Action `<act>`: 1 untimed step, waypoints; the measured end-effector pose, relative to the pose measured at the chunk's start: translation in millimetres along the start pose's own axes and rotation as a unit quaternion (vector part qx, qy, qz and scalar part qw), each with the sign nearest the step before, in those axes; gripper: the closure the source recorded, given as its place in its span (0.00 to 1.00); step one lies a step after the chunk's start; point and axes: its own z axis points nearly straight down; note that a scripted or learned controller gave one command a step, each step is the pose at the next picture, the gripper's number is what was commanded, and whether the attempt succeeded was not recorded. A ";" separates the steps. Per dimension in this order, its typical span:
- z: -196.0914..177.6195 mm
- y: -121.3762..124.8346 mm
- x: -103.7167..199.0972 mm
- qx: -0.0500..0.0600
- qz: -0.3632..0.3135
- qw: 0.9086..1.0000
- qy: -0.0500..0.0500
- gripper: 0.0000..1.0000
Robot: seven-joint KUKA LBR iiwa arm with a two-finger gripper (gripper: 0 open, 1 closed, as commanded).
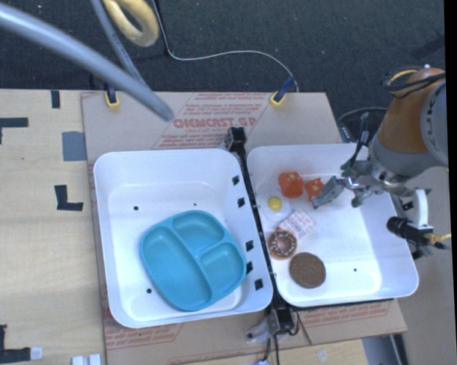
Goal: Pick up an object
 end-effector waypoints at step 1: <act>51.9 0.7 0.1 -0.004 0.001 1.000 -0.001 0.00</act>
